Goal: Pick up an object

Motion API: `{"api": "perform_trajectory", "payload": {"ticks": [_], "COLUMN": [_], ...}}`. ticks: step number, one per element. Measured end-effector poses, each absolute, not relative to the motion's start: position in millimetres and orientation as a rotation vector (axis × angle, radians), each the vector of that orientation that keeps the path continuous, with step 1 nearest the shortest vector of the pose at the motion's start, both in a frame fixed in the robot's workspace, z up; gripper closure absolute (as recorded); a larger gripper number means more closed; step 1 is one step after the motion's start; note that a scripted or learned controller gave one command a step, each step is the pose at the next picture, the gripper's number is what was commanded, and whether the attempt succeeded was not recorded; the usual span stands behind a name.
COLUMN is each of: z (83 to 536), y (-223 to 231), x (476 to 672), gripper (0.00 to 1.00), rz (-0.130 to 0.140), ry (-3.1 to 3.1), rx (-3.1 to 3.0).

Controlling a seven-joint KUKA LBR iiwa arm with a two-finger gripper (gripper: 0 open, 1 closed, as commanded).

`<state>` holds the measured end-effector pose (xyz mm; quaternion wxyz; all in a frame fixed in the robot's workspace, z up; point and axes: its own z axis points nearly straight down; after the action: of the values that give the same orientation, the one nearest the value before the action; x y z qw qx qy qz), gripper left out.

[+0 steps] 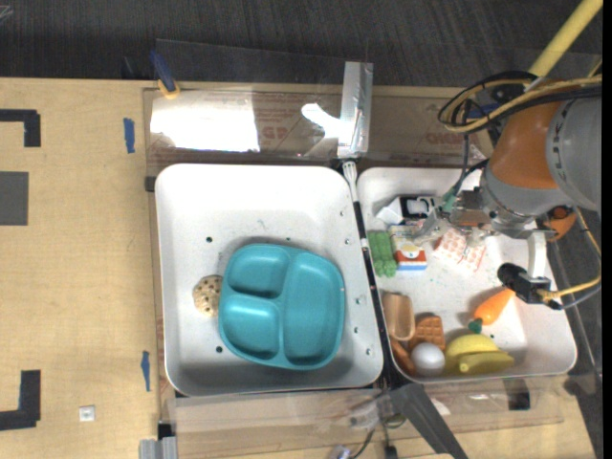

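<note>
My gripper (430, 218) hangs low over the back left part of the right bin (564, 347), below the grey wrist and orange band (521, 151). Just under and beside it lie a green block (383, 253), a small white box with red and blue marks (412, 257) and a pink-patterned packet (467, 248). Nearer the front of that bin sit an orange carrot (494, 306), a yellow banana (478, 350), a white egg (427, 357), a waffle (430, 330) and a tan bread piece (397, 316). I see nothing lifted by the gripper.
The left bin (191, 199) bears a teal divided plate (283, 304) and a speckled cookie (206, 295) at the plate's left edge. A clear plastic sheet (258, 122) lies behind the bins. Cables (478, 103) loop by the arm at the upper right.
</note>
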<state>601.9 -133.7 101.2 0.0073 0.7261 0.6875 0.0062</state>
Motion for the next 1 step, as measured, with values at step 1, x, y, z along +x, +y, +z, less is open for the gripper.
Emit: {"api": "perform_trajectory", "payload": {"ticks": [1], "z": [92.3], "y": [-159.8], "x": [614.4], "gripper": [0.0], "rz": [0.019], "ry": [2.069], "rx": [2.346]}}
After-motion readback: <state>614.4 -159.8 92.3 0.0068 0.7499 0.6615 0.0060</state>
